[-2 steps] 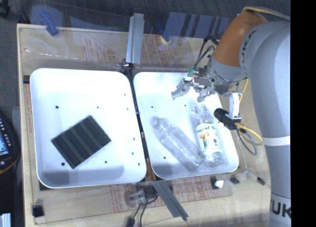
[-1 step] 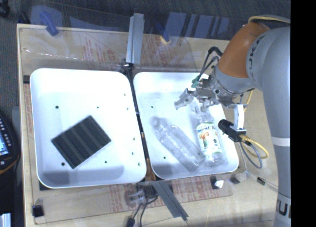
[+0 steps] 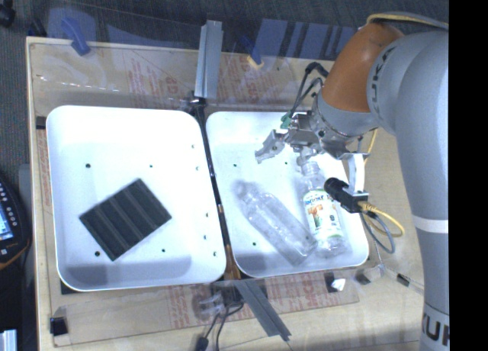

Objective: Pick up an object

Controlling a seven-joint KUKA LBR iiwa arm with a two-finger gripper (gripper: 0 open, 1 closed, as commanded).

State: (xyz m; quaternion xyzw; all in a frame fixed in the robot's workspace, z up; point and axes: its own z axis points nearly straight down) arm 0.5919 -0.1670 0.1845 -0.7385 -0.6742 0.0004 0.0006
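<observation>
Grey and bulky, the arm [image 3: 415, 113] comes in from the right side of the camera view, with its orange band [image 3: 354, 67] sitting just above the wrist. Beneath it lies the wooden bench [image 3: 114, 67], which carries two shallow white bins side by side. The left bin [image 3: 69, 136] holds a dark ribbed rectangular pad [image 3: 126, 218], lying flat and turned at a slant in the lower half of the bin. The right bin [image 3: 236, 136] holds two clear plastic bottles. One clear bottle [image 3: 272, 220] has no label and lies on its side, running diagonally from the middle of the bin toward its lower right. The other, a labelled bottle [image 3: 323, 216] with a white and green wrapper, lies just beside it along the bin's right wall, its cap end pointing up toward the wrist. The two bottles meet or nearly meet at their lower ends. The gripper [image 3: 280, 142] hangs over the upper middle of the right bin, near the labelled bottle's cap end; whether it is spread or closed cannot be told from this angle, and nothing is visibly held by it. A yellow cable [image 3: 385, 223] loops past the bin's right edge.
</observation>
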